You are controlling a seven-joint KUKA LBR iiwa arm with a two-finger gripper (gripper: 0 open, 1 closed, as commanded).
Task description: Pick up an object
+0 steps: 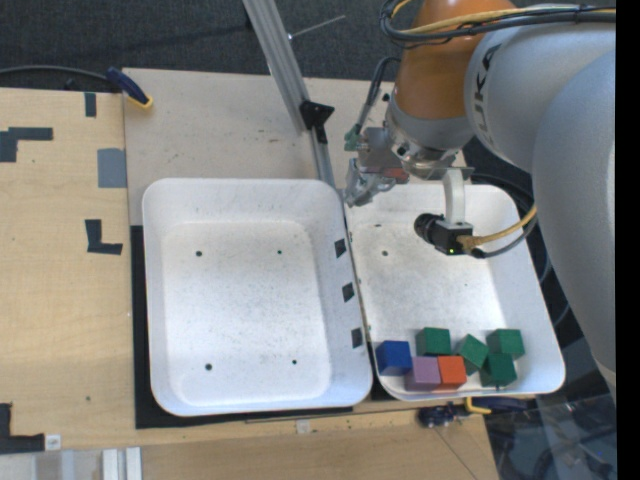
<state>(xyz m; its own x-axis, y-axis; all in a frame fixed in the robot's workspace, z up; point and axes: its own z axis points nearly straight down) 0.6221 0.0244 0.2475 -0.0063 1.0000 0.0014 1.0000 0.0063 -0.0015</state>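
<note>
Several small blocks lie bunched in the near corner of the right bin [520, 268]: a blue block [394, 356], a purple block [426, 371], an orange block [451, 370] and several green blocks [433, 341]. My gripper [358, 190] hangs over the far left corner of the right bin, close to the wall shared with the left bin [160, 268]. It is well away from the blocks. I see nothing in it.
A slanted metal rail [278, 53] runs down to the far end of the divider, just left of the gripper. A black fitting with a cable [445, 233] hangs below the wrist. A blue and yellow clamp [130, 86] lies at the back left.
</note>
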